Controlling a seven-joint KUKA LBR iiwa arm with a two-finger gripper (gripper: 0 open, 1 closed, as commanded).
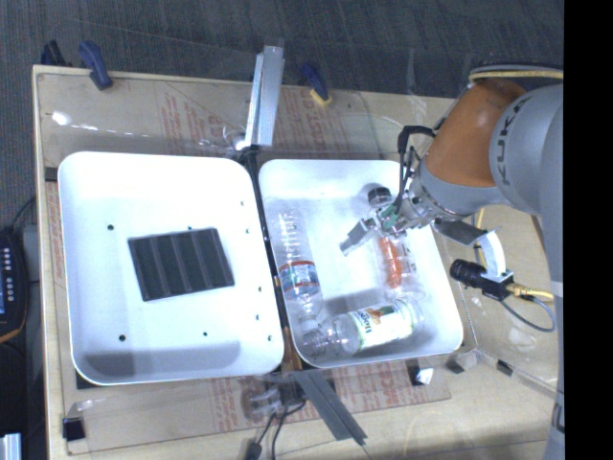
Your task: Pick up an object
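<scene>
Two shallow white bins sit side by side. The left white bin [86,257] holds one dark ribbed rectangular slab [181,263]. The right white bin [326,180] holds three clear plastic bottles: one with a blue label [298,274] lying along its left wall, one with a green-and-white label [369,326] along the near wall, and one with orange contents [394,262] just below the gripper [375,224]. Whether the claw is wide or narrow cannot be told; nothing shows between its tips.

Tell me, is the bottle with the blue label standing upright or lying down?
Lying down. The bottle with the blue label rests on its side along the right bin's left wall.
</scene>
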